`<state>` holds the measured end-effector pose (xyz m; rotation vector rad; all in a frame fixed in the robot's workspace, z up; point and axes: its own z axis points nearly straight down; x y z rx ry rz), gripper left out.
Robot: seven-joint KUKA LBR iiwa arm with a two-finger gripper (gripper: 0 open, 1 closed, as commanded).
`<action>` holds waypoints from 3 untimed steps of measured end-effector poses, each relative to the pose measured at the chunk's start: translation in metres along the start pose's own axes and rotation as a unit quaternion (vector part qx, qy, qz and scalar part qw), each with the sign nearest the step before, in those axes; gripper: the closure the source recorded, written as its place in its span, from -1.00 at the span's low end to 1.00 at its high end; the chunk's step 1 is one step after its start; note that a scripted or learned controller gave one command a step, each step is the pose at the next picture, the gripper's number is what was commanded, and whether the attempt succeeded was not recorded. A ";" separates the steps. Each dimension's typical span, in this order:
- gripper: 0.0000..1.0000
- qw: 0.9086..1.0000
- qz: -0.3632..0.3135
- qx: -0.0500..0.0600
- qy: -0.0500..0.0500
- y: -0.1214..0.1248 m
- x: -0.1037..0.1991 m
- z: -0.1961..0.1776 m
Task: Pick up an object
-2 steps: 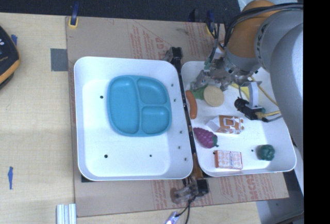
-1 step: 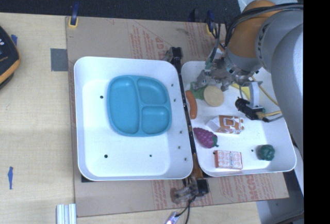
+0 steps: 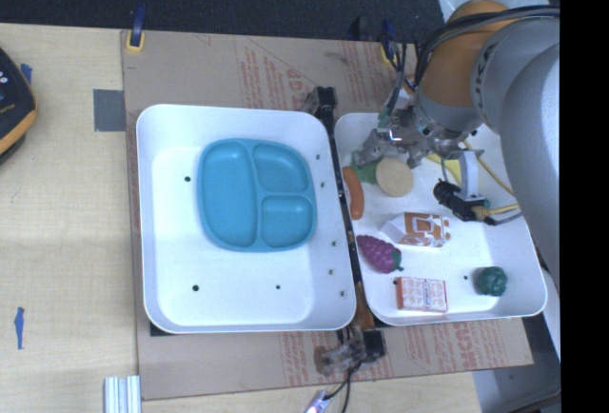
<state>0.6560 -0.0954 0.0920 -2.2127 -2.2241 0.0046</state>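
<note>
Over the far end of the bin nearer the arm, the tool hovers beside a pale round object, apparently mid-approach; I cannot tell its width, and next it must lower and close.

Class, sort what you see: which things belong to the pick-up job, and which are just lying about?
Job: gripper, cream ball, purple grapes, orange carrot, right bin.
Lying about: blue plate, grey tape, left bin.

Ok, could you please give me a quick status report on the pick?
Hand over the right bin's far end. Cream round thing just below it, no hold visible. Orange piece close beside.
</note>
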 end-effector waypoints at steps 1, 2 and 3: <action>-1.00 1.000 0.000 0.000 0.000 0.000 0.001 0.000; -1.00 1.000 0.001 0.000 0.000 0.000 -0.002 0.000; -1.00 1.000 0.001 0.000 0.000 0.000 -0.004 0.000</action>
